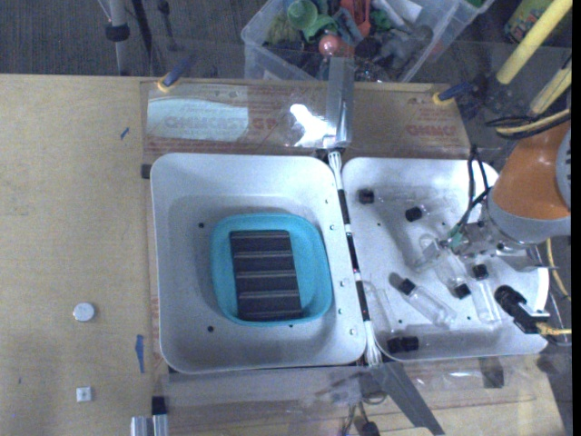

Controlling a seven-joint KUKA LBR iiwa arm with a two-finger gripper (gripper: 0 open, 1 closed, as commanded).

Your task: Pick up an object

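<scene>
A light blue dish (313,262) lies in the left bin (182,198), with a dark ribbed block (265,273) resting in it. The right bin (436,175) holds several small black pieces, such as one (366,195) at its far left corner and one (404,343) near its front edge, among clear plastic parts (427,248). My arm, with its orange band (537,184), reaches in from the right. The gripper (454,242) hangs low over the middle right of the right bin, close to the clear parts.
A clear tub of colourful toys (363,16) stands behind the bins. A cardboard sheet (236,116) lies along the far side. A small round disc (83,312) sits on the bench at left. Cables (472,189) trail by the arm.
</scene>
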